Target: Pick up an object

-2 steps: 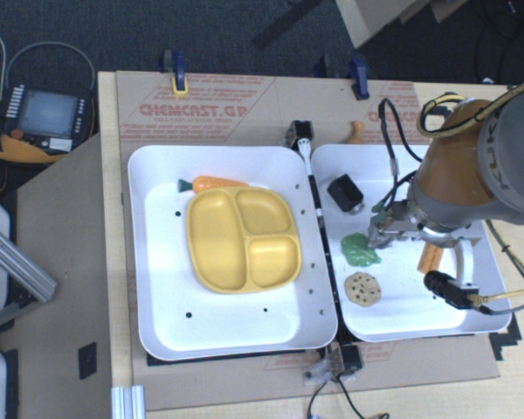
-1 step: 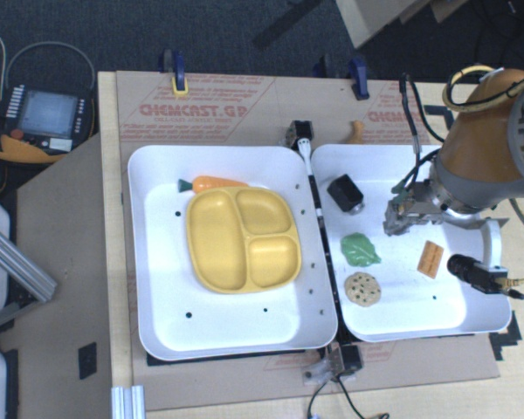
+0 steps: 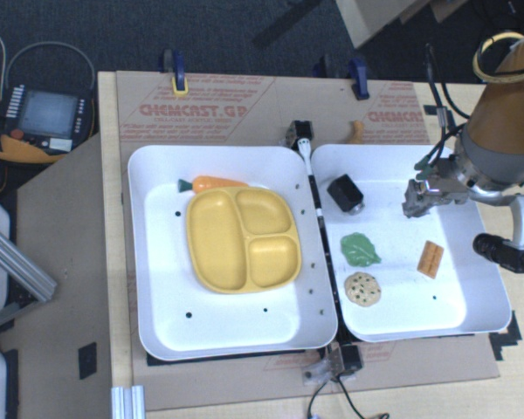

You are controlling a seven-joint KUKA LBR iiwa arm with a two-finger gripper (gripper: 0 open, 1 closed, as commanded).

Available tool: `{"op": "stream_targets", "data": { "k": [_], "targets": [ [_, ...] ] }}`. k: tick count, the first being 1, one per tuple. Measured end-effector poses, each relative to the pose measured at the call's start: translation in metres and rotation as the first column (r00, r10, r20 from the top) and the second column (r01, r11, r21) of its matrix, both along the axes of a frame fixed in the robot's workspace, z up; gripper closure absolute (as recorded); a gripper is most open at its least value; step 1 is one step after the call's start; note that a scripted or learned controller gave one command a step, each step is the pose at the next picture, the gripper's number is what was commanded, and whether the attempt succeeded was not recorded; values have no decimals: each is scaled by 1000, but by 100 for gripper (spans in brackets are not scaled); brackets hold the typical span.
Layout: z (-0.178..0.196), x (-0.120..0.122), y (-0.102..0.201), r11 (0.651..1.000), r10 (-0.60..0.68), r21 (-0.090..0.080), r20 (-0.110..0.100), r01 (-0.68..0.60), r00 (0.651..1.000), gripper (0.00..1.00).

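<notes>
The right bin [image 3: 472, 317] holds a black block [image 3: 345, 192], a green leafy piece [image 3: 360, 249], a chocolate-chip cookie [image 3: 362, 289] and a small orange-brown wafer [image 3: 430, 258]. My gripper [image 3: 417, 201] hangs over the upper right part of this bin, above and slightly left of the wafer and well right of the black block. Nothing shows between its fingers. The left bin [image 3: 157, 312] holds a yellow divided plate [image 3: 242, 238] with an orange carrot [image 3: 218, 182] lying at its far edge.
A black rail with screws [image 3: 317, 225] divides the two bins. The arm's grey body and orange band [image 3: 502, 120] fill the space over the right bin's far right corner. Blue clamps [image 3: 179, 68] hold the cardboard at the back edge.
</notes>
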State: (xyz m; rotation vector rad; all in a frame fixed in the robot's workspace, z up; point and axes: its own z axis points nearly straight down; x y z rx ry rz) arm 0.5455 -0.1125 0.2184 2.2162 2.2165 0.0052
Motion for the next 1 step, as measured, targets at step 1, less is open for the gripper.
{"op": "stream_targets", "data": {
  "k": [1],
  "targets": [
    [50,2,0,1000,1,0,0,-1,1000,100]
  ]
}}
